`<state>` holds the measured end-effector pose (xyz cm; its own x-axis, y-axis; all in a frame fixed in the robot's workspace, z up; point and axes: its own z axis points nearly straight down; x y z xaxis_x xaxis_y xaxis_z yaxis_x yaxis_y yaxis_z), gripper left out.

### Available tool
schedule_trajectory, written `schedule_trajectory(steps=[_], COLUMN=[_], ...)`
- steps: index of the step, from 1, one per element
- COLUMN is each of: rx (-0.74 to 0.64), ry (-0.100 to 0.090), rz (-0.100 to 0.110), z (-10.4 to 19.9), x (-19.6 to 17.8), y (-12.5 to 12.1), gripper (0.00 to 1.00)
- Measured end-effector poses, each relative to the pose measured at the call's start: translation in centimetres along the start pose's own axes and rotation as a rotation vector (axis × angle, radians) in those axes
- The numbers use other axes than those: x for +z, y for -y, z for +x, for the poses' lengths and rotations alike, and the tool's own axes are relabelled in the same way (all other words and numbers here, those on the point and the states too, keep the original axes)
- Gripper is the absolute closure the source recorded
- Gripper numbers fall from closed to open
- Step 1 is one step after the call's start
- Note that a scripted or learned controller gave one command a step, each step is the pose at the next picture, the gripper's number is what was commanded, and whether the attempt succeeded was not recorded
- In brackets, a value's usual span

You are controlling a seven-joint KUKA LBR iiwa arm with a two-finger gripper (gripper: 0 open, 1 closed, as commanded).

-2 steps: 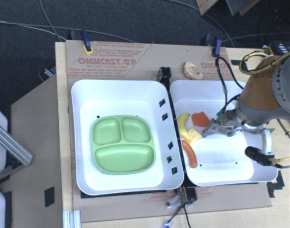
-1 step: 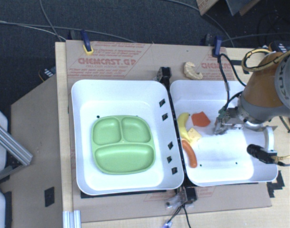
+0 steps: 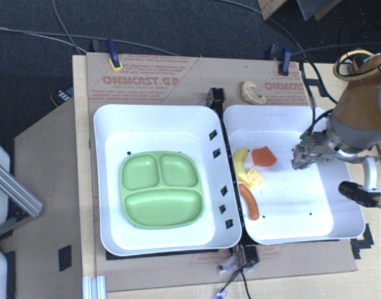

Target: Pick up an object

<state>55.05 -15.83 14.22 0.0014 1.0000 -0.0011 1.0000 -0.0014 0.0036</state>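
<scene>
Right, the gripper (image 3: 300, 157) sits over the right bin (image 3: 315, 226), up toward its far-right part, arm (image 3: 358, 114) coming in from the right w/ the orange band showing. Pincer state: can't tell from this angle, too small and dark to read, and nothing visibly held.

Objects are all to the left of the gripper, bunched along the right bin's left wall. Closest is the orange-red block (image 3: 263, 157), just left of the gripper w/ a bit of white floor between them, apart, not touching. Left of that, the banana (image 3: 241, 162), long axis running far-to-near, slightly curved. A pale yellow piece (image 3: 255, 178) lies just near of it (touching or not, can't say). Nearer still, the hot dog (image 3: 249, 201), long axis far-left to near-right, tilted diagonal, well apart from the gripper.

Left bin (image 3: 109, 185) holds a green divided plate (image 3: 161, 189), flat, three compartments. Tan object (image 3: 253, 92) lies on the board beyond the bins.
</scene>
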Motion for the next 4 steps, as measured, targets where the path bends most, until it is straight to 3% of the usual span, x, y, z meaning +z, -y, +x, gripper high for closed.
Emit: schedule_trajectory(steps=[1, 2, 4], rx=[-0.004, -0.003, -0.008], ry=[0.000, -0.001, -0.004], rz=[-0.003, 0.002, 0.006], z=[1.0, 1.0, 12.2], x=[-5.7, -6.1, -6.9], y=[-0.5, -0.6, -1.0], gripper=[1.00, 1.00, 1.00])
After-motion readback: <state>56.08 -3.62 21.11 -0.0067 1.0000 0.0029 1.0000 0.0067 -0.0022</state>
